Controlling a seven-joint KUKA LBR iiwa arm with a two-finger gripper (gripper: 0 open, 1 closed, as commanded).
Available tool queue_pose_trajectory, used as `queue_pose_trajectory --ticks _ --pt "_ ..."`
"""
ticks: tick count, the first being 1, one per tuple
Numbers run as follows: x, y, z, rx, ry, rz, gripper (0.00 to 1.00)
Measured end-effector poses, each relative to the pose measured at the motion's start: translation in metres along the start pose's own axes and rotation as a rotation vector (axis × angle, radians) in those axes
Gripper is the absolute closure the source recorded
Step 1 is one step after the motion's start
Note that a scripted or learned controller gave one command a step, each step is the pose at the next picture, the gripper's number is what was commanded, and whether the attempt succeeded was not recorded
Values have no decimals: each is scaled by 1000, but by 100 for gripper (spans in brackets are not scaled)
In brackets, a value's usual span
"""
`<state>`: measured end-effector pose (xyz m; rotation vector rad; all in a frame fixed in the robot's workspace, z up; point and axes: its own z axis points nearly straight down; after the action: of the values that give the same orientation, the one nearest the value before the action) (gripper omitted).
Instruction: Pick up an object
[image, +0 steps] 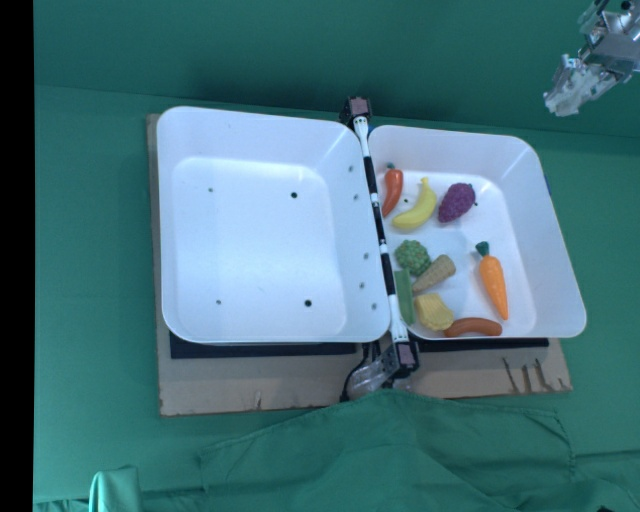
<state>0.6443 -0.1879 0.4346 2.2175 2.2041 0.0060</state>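
Top right, gripper (572, 90) partly cut off, blurred, above bench.

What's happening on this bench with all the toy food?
A robot arm is set to pick up an object. Its tool hangs at the upper right, beyond the right bin, touching nothing. That bin holds toy food: a banana, purple grapes, a carrot, broccoli and more. Nothing is picked yet.
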Motion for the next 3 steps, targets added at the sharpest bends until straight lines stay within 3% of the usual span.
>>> queue_pose_trajectory --ticks 1,2,3 --pt "0 -20 9 12 6 0 100" --pt "1 8 -98 -4 2 -6 100" --pt "0 6 -107 0 1 0 100"
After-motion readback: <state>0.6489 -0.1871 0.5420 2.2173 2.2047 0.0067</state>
